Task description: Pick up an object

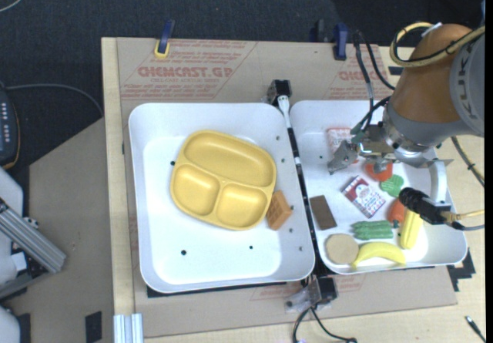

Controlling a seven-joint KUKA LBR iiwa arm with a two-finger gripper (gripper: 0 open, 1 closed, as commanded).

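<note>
My gripper (350, 155) hangs over the upper middle of the right bin (317, 119), at the end of the grey arm reaching in from the right. Just beyond it lies a small pink-and-white packet (339, 136). Close to its right are an orange-red piece (381, 170) and a green piece (391, 185). A red-and-white card packet (363, 195) lies below the gripper. Nearer the front are a brown bar (322, 212), a round tan cookie (340, 247), a banana (379, 253), a green pod (371, 229) and a yellow corn cob (410, 230). Nothing is seen held.
The left bin (154, 149) holds a yellow divided plate (222, 178) and an orange-brown block (279, 210) by its right wall. A black divider (296, 172) runs between the bins. Cables and a black fitting (422, 206) hang off the arm over the right bin.
</note>
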